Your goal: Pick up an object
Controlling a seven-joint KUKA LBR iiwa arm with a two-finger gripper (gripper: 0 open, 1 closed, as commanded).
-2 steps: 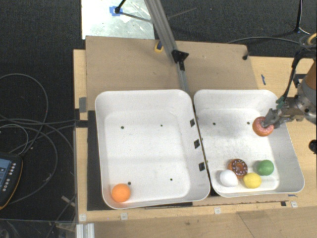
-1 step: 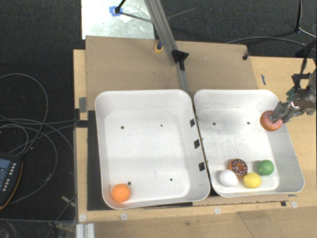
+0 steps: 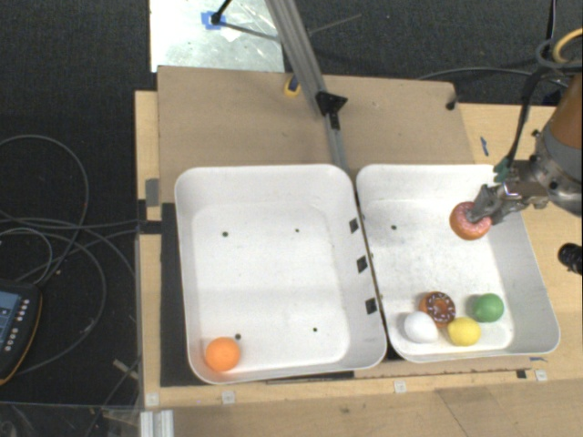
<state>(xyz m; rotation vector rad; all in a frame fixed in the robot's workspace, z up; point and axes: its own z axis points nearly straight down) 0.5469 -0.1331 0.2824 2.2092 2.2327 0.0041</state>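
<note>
The claw point(image 3: 484, 207) grips a pink donut point(image 3: 468, 222) — lifted over the right bin point(image 3: 533, 271).

No legible text, label or number anywhere.

A robotics lab bench.
Loose cables point(image 3: 55, 244) trail over dark carpet point(image 3: 73, 62), beside a plywood bench point(image 3: 237, 116) bearing two white bins point(image 3: 273, 182).

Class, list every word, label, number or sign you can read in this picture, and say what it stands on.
None can be read.
The handheld screen at the left edge shows small coloured marks, too blurred to read.
The blue tape on the floor near the top bears no writing I can make out.
</note>
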